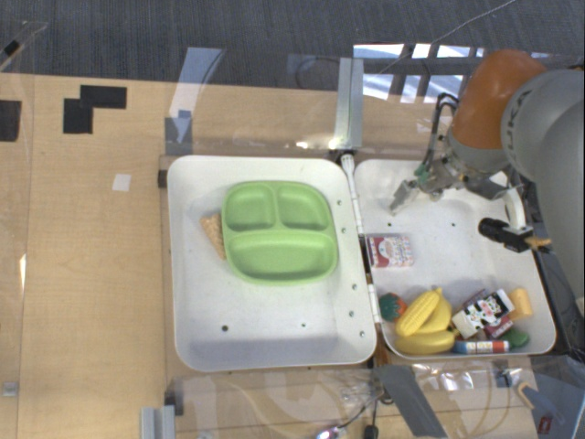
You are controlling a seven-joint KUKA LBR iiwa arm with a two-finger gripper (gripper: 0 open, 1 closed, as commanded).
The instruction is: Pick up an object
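The end effector (402,196) hangs over the right bin (448,231), fingers spread, pinching nothing. The bananas (425,320) lie near the bin's front, long axis slanting up-right. The left bin (196,327) holds a green tray (277,231) on the wooden worktop (82,273).

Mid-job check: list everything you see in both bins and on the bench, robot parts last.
Divided plate: one, green, middle of left bin.
Flat snack: one, tan, tucked at the plate's left edge.
Small packet: one, pink and white, left side of right bin.
Bananas: one bunch, yellow, right bin's near edge.
Carton: one, black and white, beside the bananas.
Marker: one, near edge.
Gripper: one, grey, over the right bin's far part.
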